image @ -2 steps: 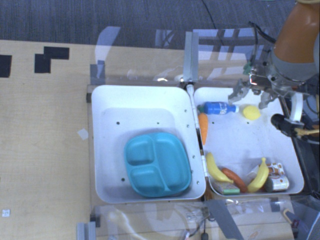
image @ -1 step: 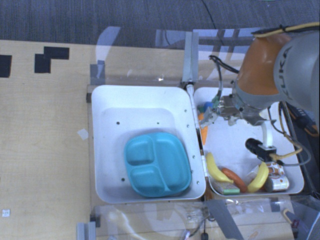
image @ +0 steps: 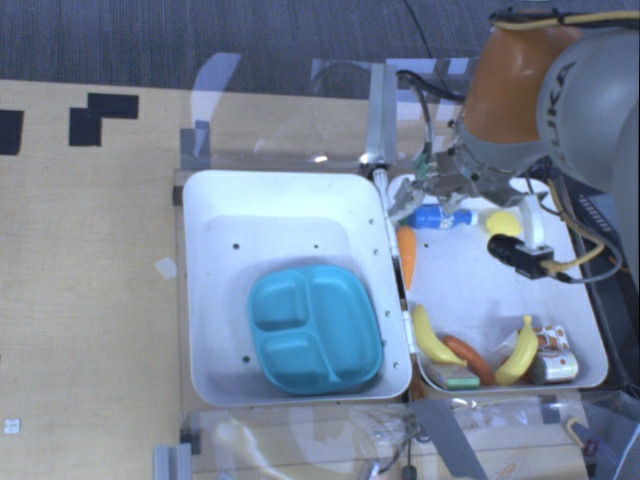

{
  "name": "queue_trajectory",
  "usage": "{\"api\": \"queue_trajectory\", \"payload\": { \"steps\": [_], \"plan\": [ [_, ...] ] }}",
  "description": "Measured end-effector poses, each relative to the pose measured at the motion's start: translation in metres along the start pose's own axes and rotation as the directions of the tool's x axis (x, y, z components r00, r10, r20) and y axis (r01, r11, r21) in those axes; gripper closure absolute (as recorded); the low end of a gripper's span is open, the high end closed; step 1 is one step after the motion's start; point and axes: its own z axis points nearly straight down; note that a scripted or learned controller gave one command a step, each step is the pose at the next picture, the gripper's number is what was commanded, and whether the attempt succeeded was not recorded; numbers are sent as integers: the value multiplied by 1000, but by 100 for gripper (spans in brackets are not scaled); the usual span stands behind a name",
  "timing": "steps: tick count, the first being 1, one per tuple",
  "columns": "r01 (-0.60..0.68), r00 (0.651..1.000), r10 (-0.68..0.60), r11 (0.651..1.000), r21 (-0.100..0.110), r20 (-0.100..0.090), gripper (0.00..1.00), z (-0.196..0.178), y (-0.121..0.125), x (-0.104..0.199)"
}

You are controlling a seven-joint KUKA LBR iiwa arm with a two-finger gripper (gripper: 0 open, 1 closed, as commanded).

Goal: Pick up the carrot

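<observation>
We see carrot (image: 406, 255) lying along right bin (image: 590, 318) left wall; tool (image: 432, 190) just above it, grip state unclear.

The orange carrot (image: 406, 255) lies lengthwise against the right bin's (image: 500, 288) left wall, pointing from twelve to six o'clock.

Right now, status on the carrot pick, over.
Hand low over right bin's far left corner, nothing seen in it. Carrot lying along the bin's left wall, just below hand. Blue bottle close beside carrot's top.
</observation>
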Motion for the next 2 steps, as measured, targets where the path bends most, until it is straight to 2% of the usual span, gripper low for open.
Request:
{"api": "queue_trajectory", "payload": {
  "steps": [1, 2],
  "plan": [
    [216, 976, -216, 976, 0, 0, 0, 36, -29, 15],
    [50, 999, -50, 999, 1, 0, 0, 36, -100, 9]
  ]
}}
